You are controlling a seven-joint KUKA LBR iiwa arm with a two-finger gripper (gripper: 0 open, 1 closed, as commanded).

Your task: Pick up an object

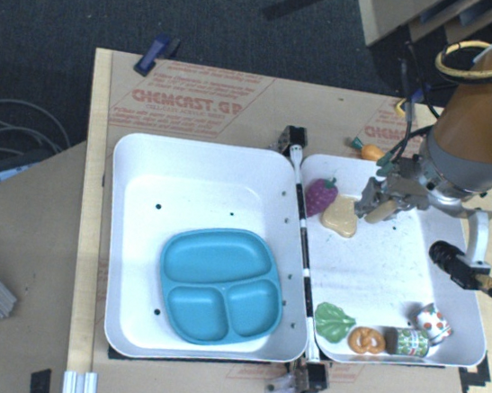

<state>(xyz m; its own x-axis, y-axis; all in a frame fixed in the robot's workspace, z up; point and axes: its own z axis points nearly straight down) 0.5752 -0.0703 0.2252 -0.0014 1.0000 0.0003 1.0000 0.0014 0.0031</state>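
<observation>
Gripper [373,206] hovers just beside tan piece [341,220] — purple grapes [322,194] nearby.

Bright, even light from overhead; the 2 white bins [140,176] are near washed out, with faint glare along their rims; shadows are soft and short, seen beside the blue tray [220,285]; the dark floor [64,2] is dim and grainy; overall focus is slightly soft.
</observation>
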